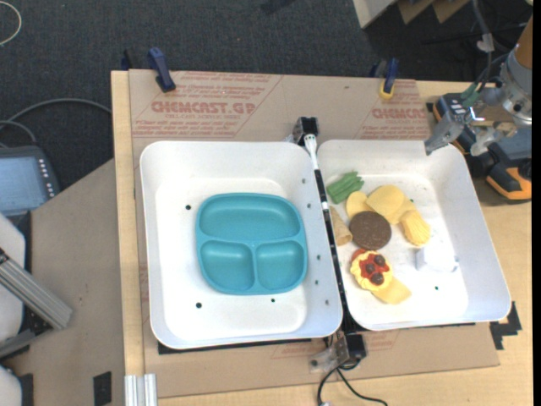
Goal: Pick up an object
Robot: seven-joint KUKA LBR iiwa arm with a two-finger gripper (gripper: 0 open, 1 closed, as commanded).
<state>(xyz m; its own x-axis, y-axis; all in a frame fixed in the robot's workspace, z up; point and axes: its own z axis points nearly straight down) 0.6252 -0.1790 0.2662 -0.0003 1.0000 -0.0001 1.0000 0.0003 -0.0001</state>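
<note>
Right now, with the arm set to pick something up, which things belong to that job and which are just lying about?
Belong to the job:
- gripper, over the right bin's far corner
- green piece
- brown disc
- yellow pieces
- pizza slice
- right bin holding them

Just lying about:
- teal divided plate in the left bin
- blue clamp
- yellow clamp

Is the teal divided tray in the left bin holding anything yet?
Empty. The teal tray lies flat in the left bin with all three compartments bare; the toy food sits in the right bin.
</note>
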